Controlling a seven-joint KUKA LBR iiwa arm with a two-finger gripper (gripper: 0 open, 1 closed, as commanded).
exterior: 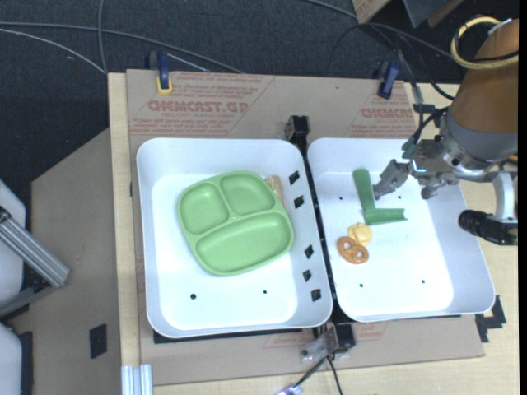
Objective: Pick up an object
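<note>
Here the gripper (pixel 409 179) is held low beside the green block (pixel 372 201). It is spread wide with nothing in it, likely so the block can be grabbed.

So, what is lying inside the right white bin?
The right bin holds a green L-shaped piece, a pretzel and a small yellow piece touching it. The gripper hangs over the bin; whatever lies beneath it is covered.

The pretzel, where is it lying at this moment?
In the camera view, the pretzel lies in the right bin, near its left wall, touching the small yellow piece and just below the green L-shaped piece.
</note>
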